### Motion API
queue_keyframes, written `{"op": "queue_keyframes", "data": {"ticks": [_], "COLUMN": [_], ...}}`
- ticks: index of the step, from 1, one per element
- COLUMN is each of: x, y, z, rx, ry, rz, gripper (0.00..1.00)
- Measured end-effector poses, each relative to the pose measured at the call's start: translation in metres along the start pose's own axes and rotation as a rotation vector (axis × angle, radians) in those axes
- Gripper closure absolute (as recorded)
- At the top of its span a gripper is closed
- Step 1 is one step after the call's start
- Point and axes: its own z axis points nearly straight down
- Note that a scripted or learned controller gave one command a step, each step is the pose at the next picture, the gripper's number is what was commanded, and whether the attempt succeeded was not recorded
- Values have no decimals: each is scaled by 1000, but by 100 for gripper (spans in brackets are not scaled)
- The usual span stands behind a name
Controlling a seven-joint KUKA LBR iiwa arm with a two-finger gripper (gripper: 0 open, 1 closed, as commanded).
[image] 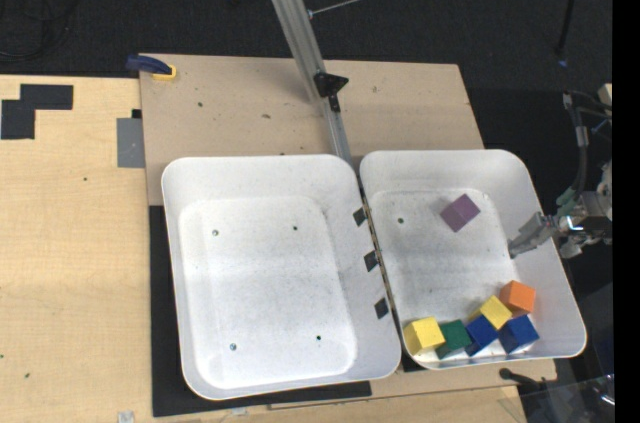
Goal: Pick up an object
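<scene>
Purple block (pixel 460 211) lies alone on the floor of the right bin (pixel 430 171). I see a yellow block (pixel 424 333), green (pixel 453 338), blue (pixel 481 334), another yellow (pixel 495 312), orange (pixel 518 295) and blue (pixel 519 332) clustered in its near corner. My end effector (pixel 525 237) sits at that bin's right rim; I cannot tell its opening. Left bin (pixel 200 181) adjoins on the desk (pixel 400 101).

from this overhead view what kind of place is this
Most likely a robotics lab test bench: two shallow white bins on a plywood board, small coloured blocks for grasp trials, and an aluminium strut over dark flooring with loose cables.
</scene>
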Motion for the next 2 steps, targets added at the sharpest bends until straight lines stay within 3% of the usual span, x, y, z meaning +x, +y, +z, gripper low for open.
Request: {"op": "queue_keyframes", "data": {"ticks": [1, 2], "x": [-1, 6], "y": [0, 2], "z": [-2, 44], "rx": [-4, 1], "ry": [-1, 0], "rz": [2, 1], "gripper": [0, 0]}}
